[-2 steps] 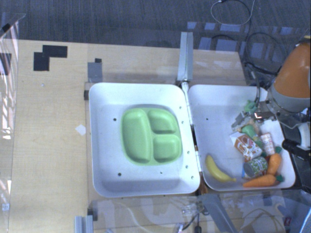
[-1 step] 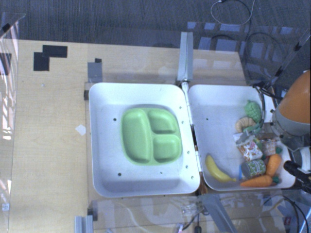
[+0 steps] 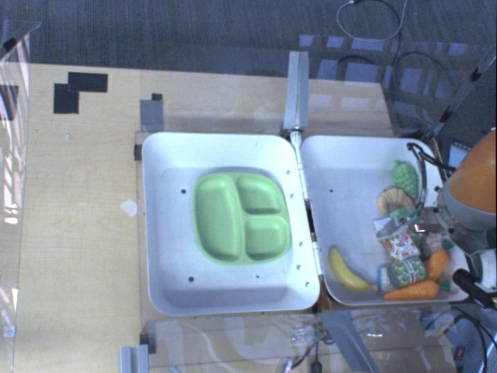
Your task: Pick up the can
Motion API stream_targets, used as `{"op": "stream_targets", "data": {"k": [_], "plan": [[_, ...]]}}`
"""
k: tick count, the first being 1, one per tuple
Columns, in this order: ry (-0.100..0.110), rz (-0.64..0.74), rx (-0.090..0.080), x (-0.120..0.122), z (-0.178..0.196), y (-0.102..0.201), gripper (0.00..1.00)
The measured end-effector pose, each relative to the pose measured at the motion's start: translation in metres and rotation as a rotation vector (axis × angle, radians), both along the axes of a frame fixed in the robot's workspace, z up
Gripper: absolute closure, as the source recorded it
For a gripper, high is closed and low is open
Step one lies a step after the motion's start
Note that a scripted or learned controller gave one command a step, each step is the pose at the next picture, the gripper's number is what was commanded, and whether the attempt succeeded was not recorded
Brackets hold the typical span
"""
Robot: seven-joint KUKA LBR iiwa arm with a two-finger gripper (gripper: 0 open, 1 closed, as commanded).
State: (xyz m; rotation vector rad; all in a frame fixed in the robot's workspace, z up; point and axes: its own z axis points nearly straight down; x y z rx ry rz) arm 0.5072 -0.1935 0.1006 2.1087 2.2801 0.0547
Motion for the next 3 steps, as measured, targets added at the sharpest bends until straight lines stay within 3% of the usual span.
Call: {"op": "stream_targets", "data": {"k": [1,2,3], "plan": [[-0.006,0.002,-0.001,0.003,0.012,0.000,1.00],[0.050,-0.235,0.004,-0.019,0.119,0.022,1.00],[0.051,-0.596,0.012,-0.020,0.148,0.060,1.00]]}}
